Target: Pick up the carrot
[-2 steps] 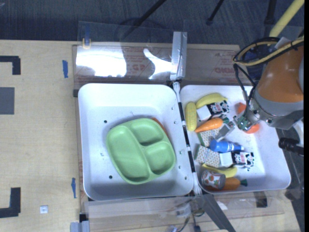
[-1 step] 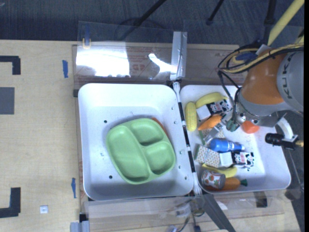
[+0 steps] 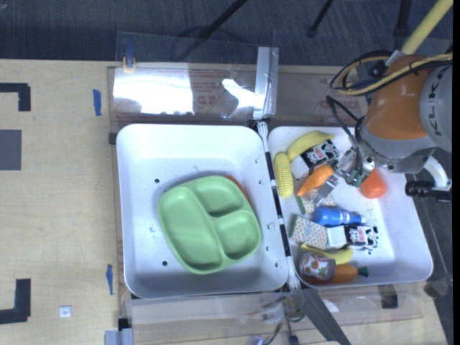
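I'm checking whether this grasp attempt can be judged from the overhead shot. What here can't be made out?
- Gripper: finger state, blurred and crowded by items in the camera view.
- Carrot: whether it is touched; the gripper overlaps its end.
- Can: label too small to read.
- Green plate: covers an orange thing at its upper right rim.

The right white bin [image 3: 413, 264] is crowded along its left side; bare floor lies near its right edge. A green divided plate [image 3: 210, 223] fills the left white bin [image 3: 136, 157].
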Tool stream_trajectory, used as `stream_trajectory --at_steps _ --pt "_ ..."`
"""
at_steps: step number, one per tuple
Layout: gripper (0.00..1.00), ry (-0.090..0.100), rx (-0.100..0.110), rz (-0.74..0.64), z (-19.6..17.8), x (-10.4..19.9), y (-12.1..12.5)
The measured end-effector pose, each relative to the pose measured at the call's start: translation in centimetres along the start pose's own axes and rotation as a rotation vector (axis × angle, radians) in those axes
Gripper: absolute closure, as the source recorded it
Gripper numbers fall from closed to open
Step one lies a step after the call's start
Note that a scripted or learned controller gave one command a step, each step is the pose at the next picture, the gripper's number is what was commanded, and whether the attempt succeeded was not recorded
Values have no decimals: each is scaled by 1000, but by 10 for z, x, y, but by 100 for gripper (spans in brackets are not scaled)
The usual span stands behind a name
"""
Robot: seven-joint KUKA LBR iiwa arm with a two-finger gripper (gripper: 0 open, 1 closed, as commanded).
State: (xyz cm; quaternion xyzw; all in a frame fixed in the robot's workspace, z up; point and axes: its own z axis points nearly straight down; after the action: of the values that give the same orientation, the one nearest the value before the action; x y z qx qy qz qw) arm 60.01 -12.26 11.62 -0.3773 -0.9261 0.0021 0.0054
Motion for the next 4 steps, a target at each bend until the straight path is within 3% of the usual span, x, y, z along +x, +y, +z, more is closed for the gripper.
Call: stream_trajectory --at_steps 1,2,3,4 --pt "0 -13 -12 185 -76 -24 -3" --pt "0 -9 -9 -131 -24 1 11" --pt "0 -37 -23 -261 5 -30 13" --pt "0 -48 -21 -478 8 -39 7"
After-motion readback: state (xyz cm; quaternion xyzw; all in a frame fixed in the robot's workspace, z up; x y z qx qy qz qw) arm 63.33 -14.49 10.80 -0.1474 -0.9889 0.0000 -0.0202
